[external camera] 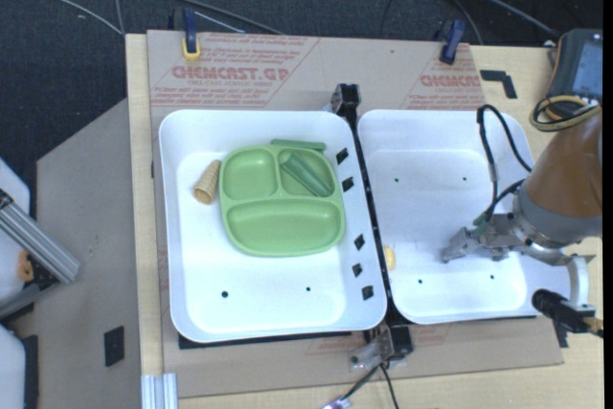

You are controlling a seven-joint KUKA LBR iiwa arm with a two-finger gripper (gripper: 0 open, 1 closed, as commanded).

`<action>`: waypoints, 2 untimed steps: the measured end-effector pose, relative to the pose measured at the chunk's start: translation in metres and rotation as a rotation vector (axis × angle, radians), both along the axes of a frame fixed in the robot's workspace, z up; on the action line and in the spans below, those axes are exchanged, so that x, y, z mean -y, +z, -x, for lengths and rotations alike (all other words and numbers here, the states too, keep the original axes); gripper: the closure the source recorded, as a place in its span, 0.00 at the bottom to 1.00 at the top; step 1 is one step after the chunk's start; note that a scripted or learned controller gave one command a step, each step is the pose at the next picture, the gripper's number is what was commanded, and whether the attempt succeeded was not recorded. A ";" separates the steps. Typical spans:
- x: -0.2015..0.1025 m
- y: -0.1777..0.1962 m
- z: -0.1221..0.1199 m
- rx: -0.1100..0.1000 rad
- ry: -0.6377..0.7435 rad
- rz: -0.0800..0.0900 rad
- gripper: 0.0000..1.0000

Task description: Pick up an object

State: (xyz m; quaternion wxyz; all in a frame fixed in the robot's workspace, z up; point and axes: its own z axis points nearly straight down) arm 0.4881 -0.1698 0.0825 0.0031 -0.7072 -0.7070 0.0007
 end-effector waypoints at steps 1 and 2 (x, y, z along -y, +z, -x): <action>0.000 0.013 -0.001 0.005 -0.001 0.002 1.00; 0.004 0.077 -0.004 0.012 0.001 0.006 1.00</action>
